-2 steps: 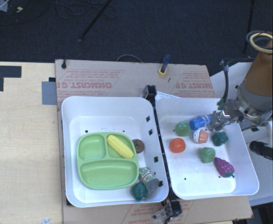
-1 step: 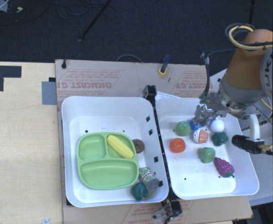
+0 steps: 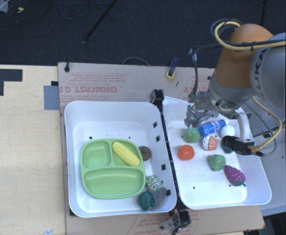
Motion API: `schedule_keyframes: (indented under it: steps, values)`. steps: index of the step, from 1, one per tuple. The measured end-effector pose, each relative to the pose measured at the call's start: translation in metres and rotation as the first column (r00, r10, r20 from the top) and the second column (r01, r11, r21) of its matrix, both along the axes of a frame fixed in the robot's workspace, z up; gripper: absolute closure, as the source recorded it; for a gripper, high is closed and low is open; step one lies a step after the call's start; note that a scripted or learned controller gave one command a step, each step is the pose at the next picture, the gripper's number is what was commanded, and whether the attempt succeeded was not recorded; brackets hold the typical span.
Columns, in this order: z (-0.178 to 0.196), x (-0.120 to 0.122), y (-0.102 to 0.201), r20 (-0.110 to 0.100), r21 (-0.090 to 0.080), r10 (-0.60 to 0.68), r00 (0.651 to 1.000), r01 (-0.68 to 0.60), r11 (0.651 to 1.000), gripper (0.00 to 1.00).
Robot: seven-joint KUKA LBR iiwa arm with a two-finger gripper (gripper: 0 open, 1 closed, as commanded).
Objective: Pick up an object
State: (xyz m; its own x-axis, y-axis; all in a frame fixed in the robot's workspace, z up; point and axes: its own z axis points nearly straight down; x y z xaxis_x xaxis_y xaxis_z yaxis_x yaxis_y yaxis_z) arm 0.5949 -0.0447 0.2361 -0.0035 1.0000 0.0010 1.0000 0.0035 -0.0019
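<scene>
Closest candidate for grabbing is the green lump [image 3: 191,134]. It sits in the right bin [image 3: 260,195], just up and a touch camera-right of the red tomato [image 3: 185,152], almost touching it.

My pincer [image 3: 195,117] hangs right over that lump, so further up the picture from the tomato. Honestly, I can't tell from this angle if it's open or closed. I also can't say whether it's actually touching the lump.

Everything else, going by the tomato:
- The little orange-and-white cup [image 3: 210,142] is just camera-right of it.
- The blue bottle [image 3: 212,128] lies on its side up and to the right, with the white ball [image 3: 227,130] at its far end.
- The green pepper thing [image 3: 217,161] is down and to the right.
- The purple grapes [image 3: 234,175] are further out the same way, near the bin's corner.

Camera-left of the tomato, over the wall, is the left bin [image 3: 74,131]:
- A brown disc [image 3: 144,153] is nearest.
- The corn cob [image 3: 126,153] lies tilted on the green divided plate [image 3: 108,180].
- Down-left of the tomato there's a crumpled grey-green thing [image 3: 155,185], with a teal blob [image 3: 146,200] beside it.
</scene>
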Motion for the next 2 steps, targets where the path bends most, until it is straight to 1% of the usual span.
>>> schedule_keyframes:
  steps: [1,2]
  values:
    - [-0.016,0.003,0.021,-0.003,-0.001,-0.002,1.000,0.002,1.000,1.00]
    - [-0.005,0.001,0.027,-0.001,-0.001,-0.002,1.000,0.002,1.000,1.00]
